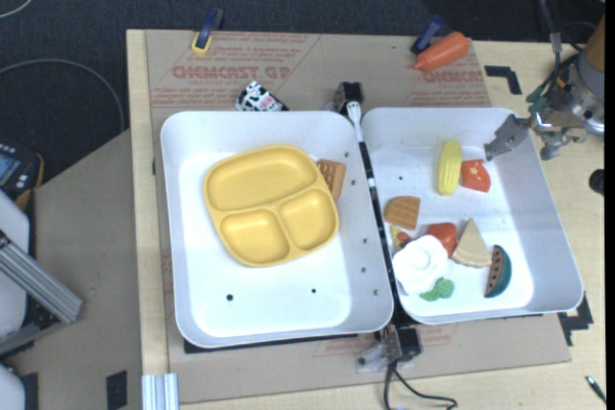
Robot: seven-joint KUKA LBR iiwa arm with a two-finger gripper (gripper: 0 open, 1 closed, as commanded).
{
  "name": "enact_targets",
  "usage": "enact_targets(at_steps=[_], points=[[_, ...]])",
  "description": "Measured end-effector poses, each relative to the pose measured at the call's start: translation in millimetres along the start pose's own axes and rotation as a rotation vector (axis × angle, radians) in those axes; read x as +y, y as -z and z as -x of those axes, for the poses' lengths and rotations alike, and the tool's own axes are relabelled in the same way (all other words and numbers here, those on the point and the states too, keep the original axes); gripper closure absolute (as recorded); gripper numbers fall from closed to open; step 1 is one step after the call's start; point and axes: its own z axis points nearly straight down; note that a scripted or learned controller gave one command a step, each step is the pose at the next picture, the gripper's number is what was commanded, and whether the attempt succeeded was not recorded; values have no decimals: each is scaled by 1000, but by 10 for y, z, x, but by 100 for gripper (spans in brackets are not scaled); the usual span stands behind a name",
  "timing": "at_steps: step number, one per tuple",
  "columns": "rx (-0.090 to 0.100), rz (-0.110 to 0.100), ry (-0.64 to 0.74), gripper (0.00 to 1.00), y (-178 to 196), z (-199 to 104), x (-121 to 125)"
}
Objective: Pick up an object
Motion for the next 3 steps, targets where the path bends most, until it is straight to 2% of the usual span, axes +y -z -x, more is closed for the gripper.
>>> enact_targets(at_steps=[1,2,3], points=[[-3,14,3,0,80,-4,28],[-1,8,5,0,-423,-80,99],[-1,7,3,0,-1007,3,116]])
